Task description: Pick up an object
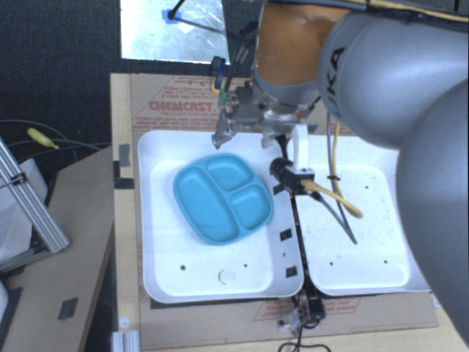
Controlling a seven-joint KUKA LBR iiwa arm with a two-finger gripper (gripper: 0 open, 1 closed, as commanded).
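Observation:
A blue divided plate (222,196) lies flat in the middle of the left bin (150,218), its three compartments bare. My gripper (243,139) hangs over the far side of that bin, just beyond the plate's far edge. Its two fingers stand apart and open, with nothing between them. One fingertip (220,138) is near the plate's far left rim, and the other is toward the divider between the bins. The grey arm with its orange band covers the upper right of the view.
The right bin (381,270) sits beside the left one, its far part hidden by the arm. A small round mark (226,276) shows on the left bin's near floor. Cardboard (176,105) lies under both bins.

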